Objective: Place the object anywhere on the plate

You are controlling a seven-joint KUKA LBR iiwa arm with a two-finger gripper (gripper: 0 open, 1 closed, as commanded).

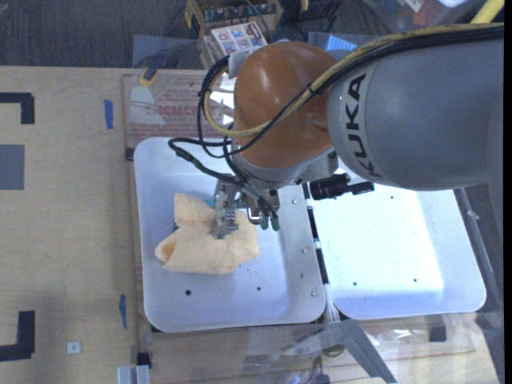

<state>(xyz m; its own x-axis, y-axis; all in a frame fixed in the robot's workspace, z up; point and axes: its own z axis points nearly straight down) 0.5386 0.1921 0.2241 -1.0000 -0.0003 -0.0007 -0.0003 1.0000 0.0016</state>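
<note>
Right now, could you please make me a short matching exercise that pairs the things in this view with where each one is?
Things:
1. yellow cloth
2. gripper
3. right bin
4. blue tape strip

Places:
A. beside the bin with the cloth, next to its right wall
B. on the wooden bench, left of both bins
C. crumpled in the left bin
D. down at the cloth's top edge

Pairs: 1-C, 2-D, 3-A, 4-B
</note>
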